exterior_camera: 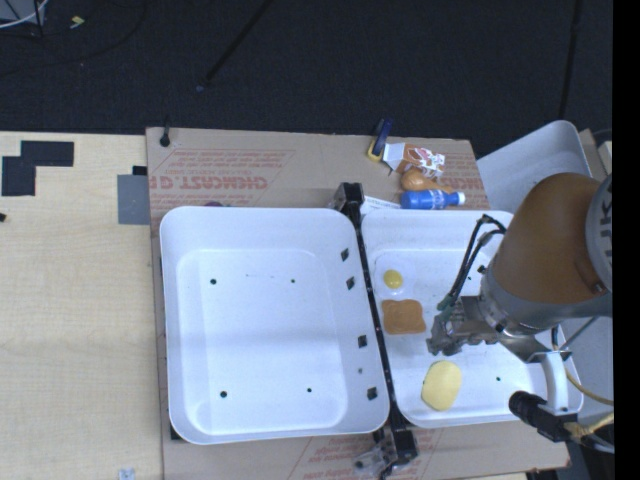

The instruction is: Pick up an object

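Observation:
In the right bin lie a small yellow round piece, a flat brown toast-like slab and a larger pale yellow lemon-like object. My gripper hangs low in that bin, just right of the brown slab and above the lemon-like object. Nothing shows held in it. The orange band and grey wrist hide the bin's right part.
The left bin lies beside it, joined by a black clamp bar. On the cardboard behind the right bin rest a blue bottle, a small orange-brown item and a blue-yellow clip.

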Controlling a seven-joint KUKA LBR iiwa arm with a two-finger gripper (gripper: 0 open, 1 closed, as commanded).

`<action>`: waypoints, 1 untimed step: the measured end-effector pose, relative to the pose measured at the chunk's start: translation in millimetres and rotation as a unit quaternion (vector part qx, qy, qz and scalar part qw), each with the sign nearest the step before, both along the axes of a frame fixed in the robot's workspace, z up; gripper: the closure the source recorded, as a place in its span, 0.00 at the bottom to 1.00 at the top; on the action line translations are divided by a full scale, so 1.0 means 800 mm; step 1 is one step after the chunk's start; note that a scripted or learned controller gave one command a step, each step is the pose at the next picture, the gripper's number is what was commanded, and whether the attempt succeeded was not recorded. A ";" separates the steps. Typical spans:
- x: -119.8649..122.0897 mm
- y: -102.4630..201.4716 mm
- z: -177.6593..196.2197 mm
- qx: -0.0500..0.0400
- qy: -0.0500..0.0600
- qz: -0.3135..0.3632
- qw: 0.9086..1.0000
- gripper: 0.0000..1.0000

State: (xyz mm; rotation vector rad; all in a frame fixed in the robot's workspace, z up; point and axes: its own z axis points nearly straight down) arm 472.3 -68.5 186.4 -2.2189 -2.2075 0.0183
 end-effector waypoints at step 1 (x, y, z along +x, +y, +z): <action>0.003 0.002 0.008 0.000 -0.006 0.000 1.000 0.00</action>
